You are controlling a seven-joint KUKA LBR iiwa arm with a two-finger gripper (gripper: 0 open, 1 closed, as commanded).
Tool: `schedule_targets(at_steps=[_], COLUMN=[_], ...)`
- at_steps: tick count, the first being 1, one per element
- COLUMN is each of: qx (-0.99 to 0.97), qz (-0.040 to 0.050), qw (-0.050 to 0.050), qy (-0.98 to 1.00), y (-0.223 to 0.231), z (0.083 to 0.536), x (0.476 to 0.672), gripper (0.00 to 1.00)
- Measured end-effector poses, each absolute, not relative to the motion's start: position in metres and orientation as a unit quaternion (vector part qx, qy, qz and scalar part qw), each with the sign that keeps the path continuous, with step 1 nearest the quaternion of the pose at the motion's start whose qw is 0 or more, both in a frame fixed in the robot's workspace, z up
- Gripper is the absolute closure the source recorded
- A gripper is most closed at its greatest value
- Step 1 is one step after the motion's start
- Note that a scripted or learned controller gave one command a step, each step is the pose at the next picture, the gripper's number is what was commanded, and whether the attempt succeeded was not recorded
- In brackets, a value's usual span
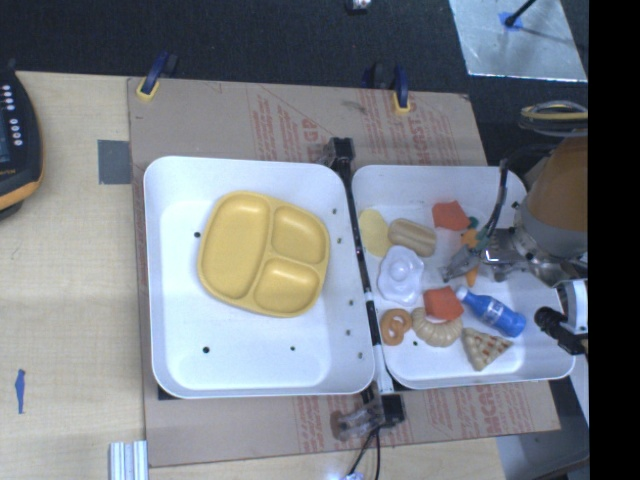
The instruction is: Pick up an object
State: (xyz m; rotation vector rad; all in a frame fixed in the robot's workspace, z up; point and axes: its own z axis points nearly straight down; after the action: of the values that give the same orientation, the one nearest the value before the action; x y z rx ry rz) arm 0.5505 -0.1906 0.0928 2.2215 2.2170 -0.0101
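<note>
My gripper [468, 260] reaches in from the right and hangs over the middle-right of the right bin [530, 373]. It is just below an orange-red block [450, 215] and just above a blue bottle [492, 311]. A second red block [441, 302] lies left of the bottle. Nothing shows as held. A tan bread roll [412, 235], a pale yellow slice [373, 231] and a white lumpy object [401, 273] lie to the gripper's left. Along the bin's near side lie a small pretzel ring [395, 326], a croissant [436, 330] and a pizza slice [484, 348].
The left bin [170, 358] holds a yellow divided plate [264, 253]. The arm's grey body with its orange band [560, 193] overhangs the right bin's right edge. A dark pendant device [15, 138] lies at the bench's far left.
</note>
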Motion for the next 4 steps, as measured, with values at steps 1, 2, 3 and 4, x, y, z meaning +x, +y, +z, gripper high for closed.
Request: schedule_targets(at_steps=[1, 2, 3, 4], qx=[0.706, 0.705, 0.704, 0.706], qz=[-0.0016, -0.0001, 0.0009, -0.0025], qw=[-0.003, 0.002, 0.0, -0.003], qy=[0.708, 0.709, 0.71, 0.708], y=[-0.168, -0.213, -0.165, -0.171], z=[0.091, 0.093, 0.093, 0.091], x=[0.529, 0.597, 0.656, 0.596], gripper=[0.0, 0.0, 0.0, 0.0])
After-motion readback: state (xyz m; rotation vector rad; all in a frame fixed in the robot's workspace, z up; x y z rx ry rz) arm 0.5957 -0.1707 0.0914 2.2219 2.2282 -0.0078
